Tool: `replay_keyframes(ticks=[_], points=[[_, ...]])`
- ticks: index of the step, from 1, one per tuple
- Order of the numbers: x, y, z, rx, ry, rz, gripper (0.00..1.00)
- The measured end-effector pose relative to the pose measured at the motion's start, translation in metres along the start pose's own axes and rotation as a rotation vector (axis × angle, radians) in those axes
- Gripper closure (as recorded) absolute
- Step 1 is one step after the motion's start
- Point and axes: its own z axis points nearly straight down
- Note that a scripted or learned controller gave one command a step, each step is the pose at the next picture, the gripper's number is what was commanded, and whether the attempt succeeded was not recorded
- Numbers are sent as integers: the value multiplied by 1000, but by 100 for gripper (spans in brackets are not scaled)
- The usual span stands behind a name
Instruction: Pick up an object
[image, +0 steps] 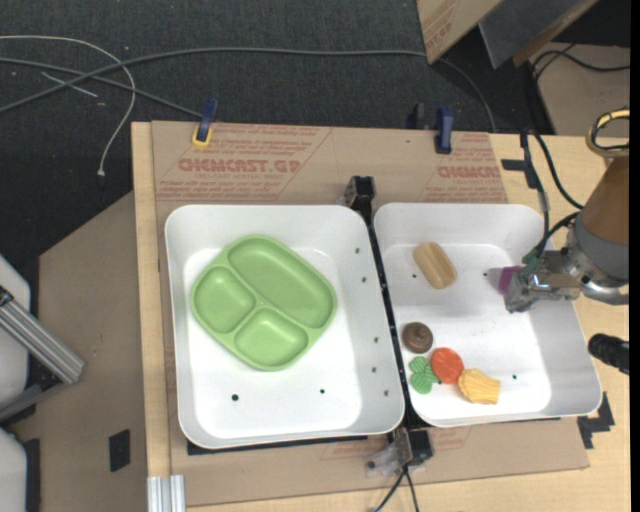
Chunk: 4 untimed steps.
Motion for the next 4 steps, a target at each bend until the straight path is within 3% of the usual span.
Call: replay_keyframes(ticks=[1, 3, 4], points=[[0, 1, -38, 2, 1, -1, 100], [107, 14, -29, 5, 3, -2, 100], [161, 17, -42, 4, 3, -4, 100]])
